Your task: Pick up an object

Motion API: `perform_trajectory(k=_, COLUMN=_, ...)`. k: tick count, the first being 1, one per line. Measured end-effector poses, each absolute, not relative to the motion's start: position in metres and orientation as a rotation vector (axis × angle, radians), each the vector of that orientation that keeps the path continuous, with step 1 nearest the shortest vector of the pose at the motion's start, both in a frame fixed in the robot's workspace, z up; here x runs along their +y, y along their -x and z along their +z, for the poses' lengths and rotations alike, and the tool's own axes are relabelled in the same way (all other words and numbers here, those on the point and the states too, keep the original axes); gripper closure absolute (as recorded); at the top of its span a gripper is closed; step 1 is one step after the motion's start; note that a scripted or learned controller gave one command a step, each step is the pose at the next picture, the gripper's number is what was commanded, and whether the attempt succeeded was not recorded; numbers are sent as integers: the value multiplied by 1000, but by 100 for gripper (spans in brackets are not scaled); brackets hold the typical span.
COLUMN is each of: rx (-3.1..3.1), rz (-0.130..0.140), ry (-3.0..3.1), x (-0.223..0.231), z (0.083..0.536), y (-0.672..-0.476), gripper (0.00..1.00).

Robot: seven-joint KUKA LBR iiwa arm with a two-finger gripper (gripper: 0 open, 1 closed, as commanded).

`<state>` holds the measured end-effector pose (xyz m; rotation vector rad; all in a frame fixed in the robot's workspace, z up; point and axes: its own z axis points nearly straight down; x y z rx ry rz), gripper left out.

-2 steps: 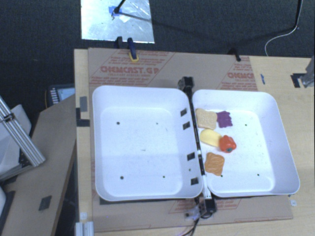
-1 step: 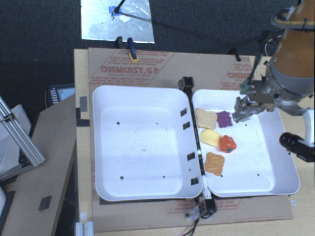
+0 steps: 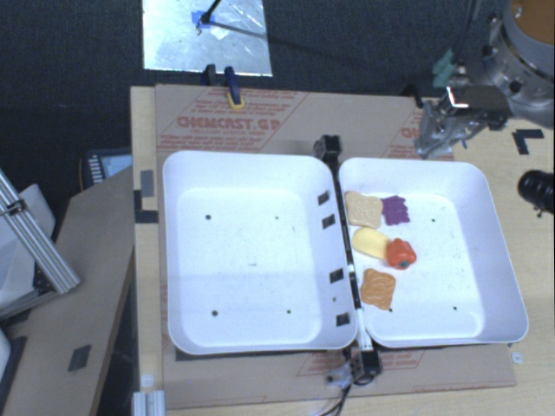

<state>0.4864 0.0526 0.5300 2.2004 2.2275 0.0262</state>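
Objects for picking lay in the right bin, clustered by its left wall: bread slice, yellow piece, waffle-like piece, purple piece, red-orange piece. Jaws hung above the bin's far rim; their state couldn't be told.

- Two bins: smooth white plastic, faintly glossy.
- Board beneath them: matt brown cardboard, red print.
- Sheet behind: shiny, crinkled foil-like metal.
- Gripper: bare greyish metal.
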Motion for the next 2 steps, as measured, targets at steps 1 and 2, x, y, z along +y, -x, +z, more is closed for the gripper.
perform_trajectory(k=1, rx=2238, rz=-14, ry=-2215, x=128, z=376, y=-501, gripper=100)
perform_trajectory(k=2, rx=2229, rz=12, ry=-2211, x=155, z=441, y=-486, gripper=100)
